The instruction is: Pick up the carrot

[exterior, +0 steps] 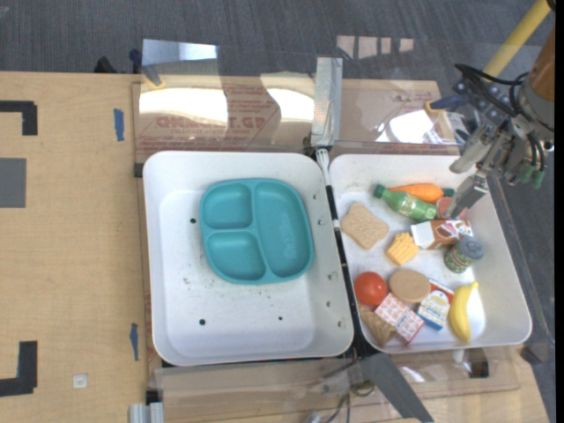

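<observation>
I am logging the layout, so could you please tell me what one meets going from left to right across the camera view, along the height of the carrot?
Teal divided plastic plate → tan bread slice → green plastic bottle → orange carrot → the arm's tool.

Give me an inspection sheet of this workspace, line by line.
Surface: two shallow white bins side by side, left bin and right bin, on a bench.
Job's things: carrot lies near the right bin's far edge, touching a green bottle.
Clutter: teal divided plate in the left bin; in the right bin a toast slice, tomato, banana, small can and cartons.
Grippers: gripper hangs just right of the carrot, holding nothing visible.
Cables: dark wiring at the wrist.
Surroundings: cardboard sheet on the left, grey carpet behind.
</observation>
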Controlling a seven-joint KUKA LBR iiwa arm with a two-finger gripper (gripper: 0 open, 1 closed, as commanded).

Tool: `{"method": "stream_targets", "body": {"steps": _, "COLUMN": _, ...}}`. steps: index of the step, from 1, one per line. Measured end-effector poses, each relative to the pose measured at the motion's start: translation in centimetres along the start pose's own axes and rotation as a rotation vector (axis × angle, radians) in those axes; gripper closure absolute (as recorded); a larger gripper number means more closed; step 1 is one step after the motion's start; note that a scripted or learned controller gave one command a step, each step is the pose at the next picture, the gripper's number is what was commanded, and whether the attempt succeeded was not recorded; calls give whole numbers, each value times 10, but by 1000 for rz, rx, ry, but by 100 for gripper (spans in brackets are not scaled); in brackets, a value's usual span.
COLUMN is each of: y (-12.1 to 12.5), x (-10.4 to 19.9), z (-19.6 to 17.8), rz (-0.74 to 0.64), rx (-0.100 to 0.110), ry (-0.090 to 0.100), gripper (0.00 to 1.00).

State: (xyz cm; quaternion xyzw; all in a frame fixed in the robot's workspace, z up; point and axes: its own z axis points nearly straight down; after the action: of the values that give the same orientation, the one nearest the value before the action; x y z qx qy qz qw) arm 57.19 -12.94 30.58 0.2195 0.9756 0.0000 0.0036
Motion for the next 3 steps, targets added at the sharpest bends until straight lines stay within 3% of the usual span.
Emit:
{"method": "stream_targets", "body": {"steps": 1, "y": 28, "x": -56, "z": 105, "rz": 91, "rx": 4, "ry": 15, "gripper": 0}}
{"method": "stream_targets", "body": {"steps": 2, "y": -17, "x": -93, "z": 179, "rz": 97, "rx": 2, "ry": 6, "gripper": 0}}
{"method": "stream_targets", "body": {"steps": 3, "y": -18, "x": -103, "z": 218, "rz": 407, "rx": 5, "ry": 8, "gripper": 0}}
